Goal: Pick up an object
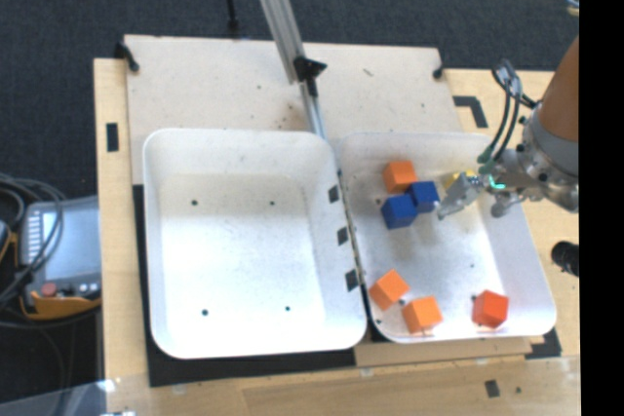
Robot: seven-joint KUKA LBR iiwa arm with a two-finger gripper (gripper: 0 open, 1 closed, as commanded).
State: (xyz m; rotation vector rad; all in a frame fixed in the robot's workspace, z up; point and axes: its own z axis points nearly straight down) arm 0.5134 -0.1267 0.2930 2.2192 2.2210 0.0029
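The right bin [522, 253] holds several blocks. An orange cube [399, 175] sits at its upper left, with two blue cubes [423, 196] [398, 210] touching just below it. Near the front edge lie two more orange cubes [389, 287] [422, 314] and a red-orange block [490, 308]. My gripper [478, 201] hangs over the upper right part of this bin, just right of the blue cubes. Its two grey fingers [452, 200] stand apart, open, with nothing between them. A small yellow piece [455, 180] shows beside the left finger.
The left bin [156, 209] lies beside the right one, their rims meeting at the centre. A slanted aluminium post [278, 10] rises from behind the bins. Cables and a control pendant [49, 258] sit off the bench at the left.
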